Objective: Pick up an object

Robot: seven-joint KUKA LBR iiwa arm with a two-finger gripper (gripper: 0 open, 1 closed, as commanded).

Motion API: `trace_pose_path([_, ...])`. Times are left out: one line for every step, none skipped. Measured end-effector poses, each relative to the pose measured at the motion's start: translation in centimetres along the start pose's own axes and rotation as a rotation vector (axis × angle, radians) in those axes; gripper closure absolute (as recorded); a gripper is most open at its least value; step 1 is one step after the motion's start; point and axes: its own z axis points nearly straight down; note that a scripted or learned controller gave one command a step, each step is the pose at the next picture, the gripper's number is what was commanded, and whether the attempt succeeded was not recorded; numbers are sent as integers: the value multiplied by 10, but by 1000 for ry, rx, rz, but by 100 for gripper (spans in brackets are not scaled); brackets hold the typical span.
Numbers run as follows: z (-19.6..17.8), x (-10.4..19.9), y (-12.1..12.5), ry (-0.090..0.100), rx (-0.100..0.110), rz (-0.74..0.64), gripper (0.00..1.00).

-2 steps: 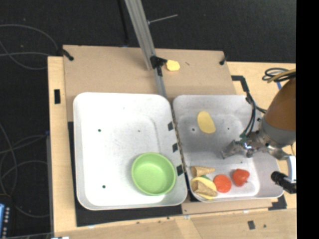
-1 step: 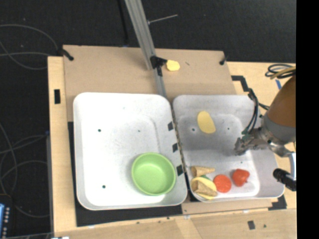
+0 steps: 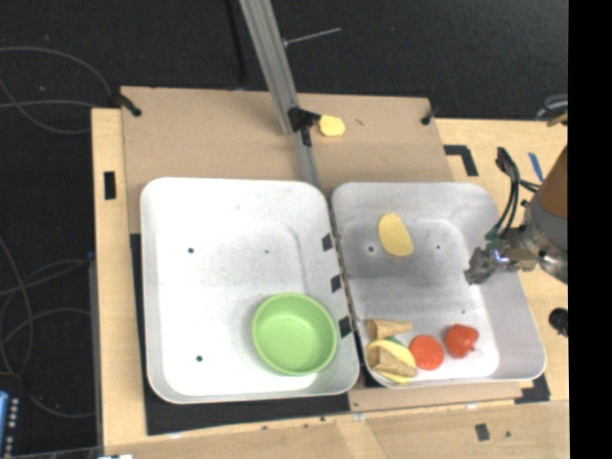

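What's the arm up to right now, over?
Gripper over right bin, nothing between its fingers. Yellow piece lies apart, to its left. Path between looks clear.

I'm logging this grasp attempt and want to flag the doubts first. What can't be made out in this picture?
- Hand, camera view: small and blurred, so its grip state is unclear.
- Arm: cut off by the right edge.
- Pale pieces in the right bin: piled together and too small to identify.

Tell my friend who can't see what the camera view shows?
A robot gripper hangs over the right bin, which has a yellow piece and toy food in it. A green bowl sits in the left bin.
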Motion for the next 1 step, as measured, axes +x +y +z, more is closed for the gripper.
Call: trace_pose_path([-23, -1, 2, 1, 3, 0, 100])
